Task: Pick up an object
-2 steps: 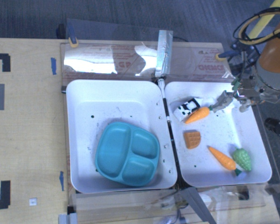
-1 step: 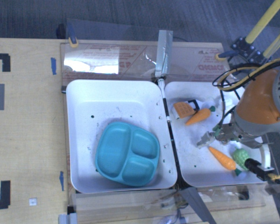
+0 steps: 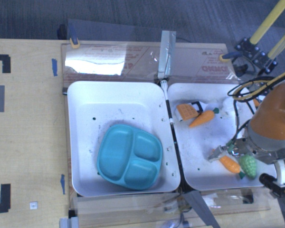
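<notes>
In the right bin [image 3: 199, 175], a small orange toy carrot [image 3: 229, 164] with a bumpy green top [image 3: 248, 166] lies near the front edge. The gripper [image 3: 223, 152] sits just beside it, fingers spread and released, grasping nothing. A teal divided plate [image 3: 129, 156] fills the left bin [image 3: 85, 103].

Arm [image 3: 270, 127]: rounded grey casing with a broad orange band, glossy, at the right edge of the scene. Below the band, a grey cylindrical wrist section leading to metal fittings. Hand [image 3: 218, 154]: small, silver-grey metal, with slim fingers projecting to the left. Cabling: several black cables looped beside the orange band on its far side, one thin yellow cable among them. A white and black fitting sits at the near right corner, under the casing.
</notes>
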`<state>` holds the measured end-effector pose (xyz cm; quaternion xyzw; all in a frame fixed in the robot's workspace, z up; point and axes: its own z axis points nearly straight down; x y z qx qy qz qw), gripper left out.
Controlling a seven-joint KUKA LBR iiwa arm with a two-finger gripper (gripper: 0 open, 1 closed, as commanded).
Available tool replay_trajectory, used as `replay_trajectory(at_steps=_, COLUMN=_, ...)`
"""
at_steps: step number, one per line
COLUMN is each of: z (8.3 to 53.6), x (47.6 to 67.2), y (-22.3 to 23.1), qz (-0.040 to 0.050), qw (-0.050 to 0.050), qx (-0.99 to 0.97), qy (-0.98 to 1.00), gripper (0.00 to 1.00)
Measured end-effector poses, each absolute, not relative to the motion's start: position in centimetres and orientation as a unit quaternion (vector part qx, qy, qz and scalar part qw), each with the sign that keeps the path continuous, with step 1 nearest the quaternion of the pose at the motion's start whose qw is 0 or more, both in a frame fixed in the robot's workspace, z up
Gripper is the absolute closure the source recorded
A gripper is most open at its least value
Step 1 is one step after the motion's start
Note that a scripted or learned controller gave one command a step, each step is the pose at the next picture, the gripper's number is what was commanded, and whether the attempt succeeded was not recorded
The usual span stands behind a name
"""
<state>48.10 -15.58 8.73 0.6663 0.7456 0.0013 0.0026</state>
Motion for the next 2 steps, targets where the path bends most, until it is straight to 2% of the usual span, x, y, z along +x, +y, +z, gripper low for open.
replay_trajectory(at_steps=1, z=9.9, x=48.3, y=-15.6, qz=0.003, qw=0.006, qx=0.667, qy=0.745, gripper=1.0)
replay_trajectory(at_steps=2, z=24.2, x=48.6, y=-11.3, qz=0.0024, qw=0.003, qx=0.723, qy=0.691, gripper=1.0)
